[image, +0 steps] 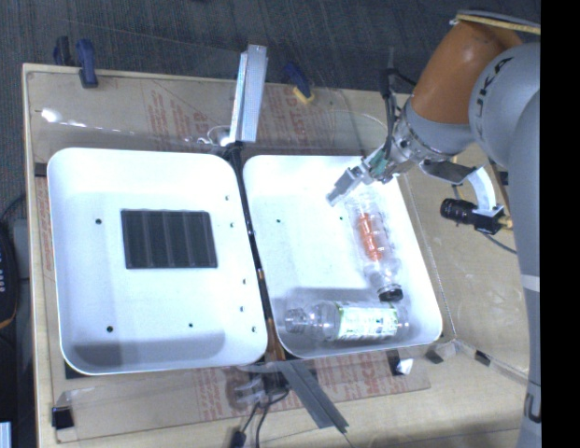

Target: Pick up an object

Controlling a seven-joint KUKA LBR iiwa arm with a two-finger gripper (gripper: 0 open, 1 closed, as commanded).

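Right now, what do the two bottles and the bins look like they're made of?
Both bottles look like clear plastic. The orange bottle shows its contents through the wall; the green-label bottle glints. The bins look like glossy white plastic, with glare on their rims.

Both white bins, the left bin [75,250] and the right bin [299,241], look like smooth moulded plastic with a soft sheen. A matt black ribbed panel [168,239] lies in the left one. In the right, two clear plastic bottles glint: one with an orange label [372,236], one with a green-and-white label [350,322]. The surface [476,287] looks like pale, matt wood. The arm's grey shell [518,91] is smooth, its orange band [453,68] glossy. The floor [131,7] at the frame's top looks like dark, rough carpet.
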